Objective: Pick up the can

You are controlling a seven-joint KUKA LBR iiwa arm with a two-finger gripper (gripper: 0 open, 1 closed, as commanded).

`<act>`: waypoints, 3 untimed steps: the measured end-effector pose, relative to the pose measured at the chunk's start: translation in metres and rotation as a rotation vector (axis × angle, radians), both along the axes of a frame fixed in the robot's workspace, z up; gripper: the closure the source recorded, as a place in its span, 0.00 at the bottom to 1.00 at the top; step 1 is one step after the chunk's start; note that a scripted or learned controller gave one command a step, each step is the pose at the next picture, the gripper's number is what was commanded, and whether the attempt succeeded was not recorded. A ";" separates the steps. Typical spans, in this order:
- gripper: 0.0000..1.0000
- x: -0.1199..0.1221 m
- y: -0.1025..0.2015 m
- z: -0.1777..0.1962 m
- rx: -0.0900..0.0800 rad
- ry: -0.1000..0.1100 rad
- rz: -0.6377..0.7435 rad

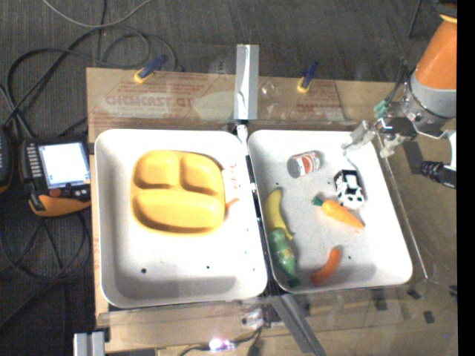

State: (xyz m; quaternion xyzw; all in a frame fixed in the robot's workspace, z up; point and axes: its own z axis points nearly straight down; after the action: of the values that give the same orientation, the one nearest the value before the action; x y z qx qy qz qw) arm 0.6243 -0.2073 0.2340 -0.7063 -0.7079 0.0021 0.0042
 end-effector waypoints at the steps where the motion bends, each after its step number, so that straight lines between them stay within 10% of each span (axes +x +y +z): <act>1: 0.00 0.038 0.035 -0.116 -0.003 -0.002 0.069; 2: 0.00 -0.011 0.105 -0.144 -0.001 -0.006 -0.268; 3: 0.00 -0.106 0.096 -0.144 -0.003 -0.008 -0.327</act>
State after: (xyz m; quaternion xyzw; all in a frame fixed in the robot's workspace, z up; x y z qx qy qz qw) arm 0.5179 -0.1110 0.0896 -0.8121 -0.5835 -0.0005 0.0005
